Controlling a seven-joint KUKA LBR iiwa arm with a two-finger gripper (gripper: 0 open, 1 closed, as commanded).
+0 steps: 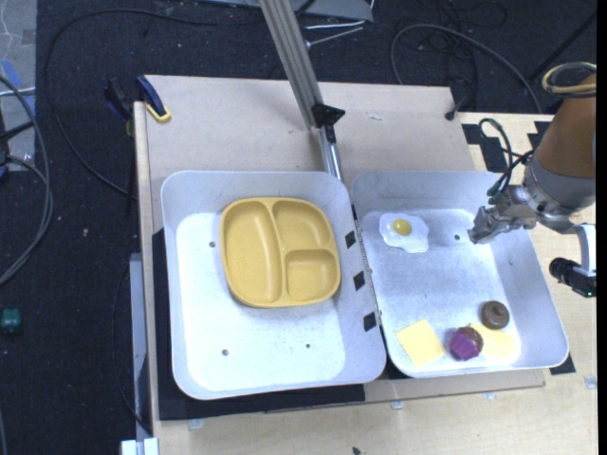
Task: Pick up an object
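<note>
Nearest the camera, a yellow cheese slice, purple toy and brown doughnut lie in the right bin. Farther back sits a fried egg. Jaws hover beside it, seemingly carrying nothing; their opening is unclear. Approach step: next, descend onto one object.

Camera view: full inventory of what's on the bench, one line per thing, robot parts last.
White bins: 2, side by side on the bench.
Divided plate: 1, yellow, three compartments, left bin.
Fried egg toy: 1, white with yellow yolk, right bin, far side.
Yellow square: 1, flat, right bin, near edge.
Purple item: 1, right bin, near edge, beside the yellow square.
Brown round item: 1, right bin, just behind the purple item.
Metal pole: 1, grey, slanting over the bench's far side.
Arm: 1, grey with orange band, from the right.
Gripper: 1, above the right bin's far right part, holding nothing.
</note>
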